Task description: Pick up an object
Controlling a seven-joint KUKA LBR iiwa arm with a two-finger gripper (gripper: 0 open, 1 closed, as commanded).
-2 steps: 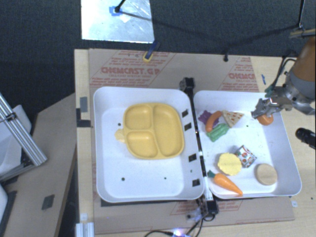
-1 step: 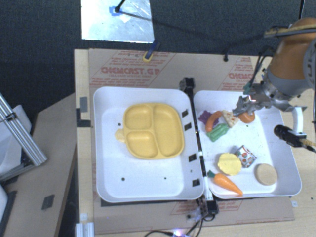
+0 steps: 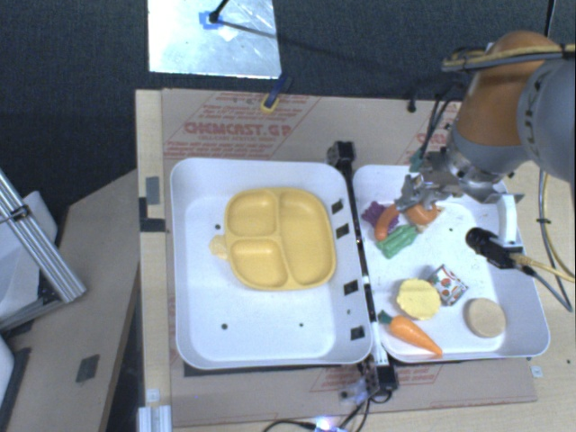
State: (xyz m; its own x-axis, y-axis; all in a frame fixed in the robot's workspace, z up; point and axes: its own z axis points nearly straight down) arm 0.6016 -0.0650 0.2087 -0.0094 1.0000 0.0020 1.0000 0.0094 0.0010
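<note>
Tool [image 3: 416,196] low over small orange plastic toy vegetable [image 3: 421,213] (grip state: cannot tell) | light, stiff, slippery | pinch its middle

Grey arm [image 3: 549,106], orange band [image 3: 499,88], black cables, metallic end effector [image 3: 421,193]

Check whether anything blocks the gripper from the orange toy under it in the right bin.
Nothing visible does. The gripper sits directly over the orange toy at the back of the right bin. A green piece and a purple one crowd its left side, but neither covers it.
</note>
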